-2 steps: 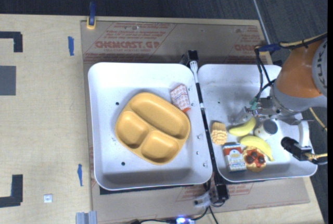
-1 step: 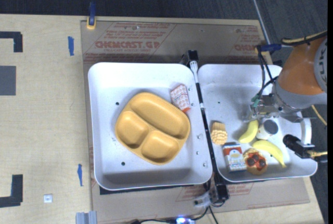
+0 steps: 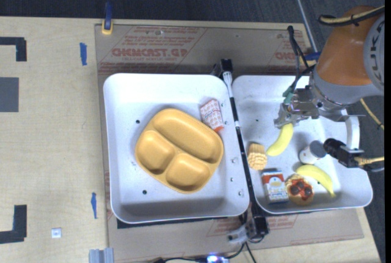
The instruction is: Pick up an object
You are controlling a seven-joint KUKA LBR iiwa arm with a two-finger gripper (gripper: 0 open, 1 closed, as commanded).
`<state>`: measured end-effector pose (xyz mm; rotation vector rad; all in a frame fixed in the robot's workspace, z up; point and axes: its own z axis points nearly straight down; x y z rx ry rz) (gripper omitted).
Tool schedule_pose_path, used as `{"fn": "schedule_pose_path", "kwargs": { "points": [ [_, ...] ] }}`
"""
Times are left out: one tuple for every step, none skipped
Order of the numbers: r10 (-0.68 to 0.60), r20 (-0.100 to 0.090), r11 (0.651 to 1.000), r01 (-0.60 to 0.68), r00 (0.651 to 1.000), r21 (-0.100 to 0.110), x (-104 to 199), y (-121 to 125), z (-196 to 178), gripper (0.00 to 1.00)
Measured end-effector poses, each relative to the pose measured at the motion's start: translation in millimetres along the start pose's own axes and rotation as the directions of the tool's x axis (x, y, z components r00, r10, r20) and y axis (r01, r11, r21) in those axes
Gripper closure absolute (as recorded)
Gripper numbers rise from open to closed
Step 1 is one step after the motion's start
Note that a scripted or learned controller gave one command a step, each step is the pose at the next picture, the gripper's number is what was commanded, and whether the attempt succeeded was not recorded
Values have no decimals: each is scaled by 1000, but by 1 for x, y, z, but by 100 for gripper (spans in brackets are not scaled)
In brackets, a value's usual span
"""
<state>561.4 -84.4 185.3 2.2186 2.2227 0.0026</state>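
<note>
Right white plastic bin [image 3: 366, 194]: grey arm with orange band [image 3: 348, 60] reaches in, pincer [image 3: 292, 114] low over the curved yellow plastic banana [image 3: 281, 139]. Banana's top end sits just under the pincer, touching or nearly; long axis runs down-left from it toward the yellow toy corn cob [image 3: 257, 156]. Can't tell pincer opening, can't tell if it grips. Second yellow banana [image 3: 317, 176] lies near the front wall, apart. Left white bin [image 3: 116, 133] holds a yellow divided tray [image 3: 178, 149].
</note>
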Motion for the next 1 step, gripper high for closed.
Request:
{"fn": "schedule_pose_path", "kwargs": {
  "points": [
    [1, -1, 1000, -1, 1000, 3, 86, -40, 1, 100]
  ]
}}
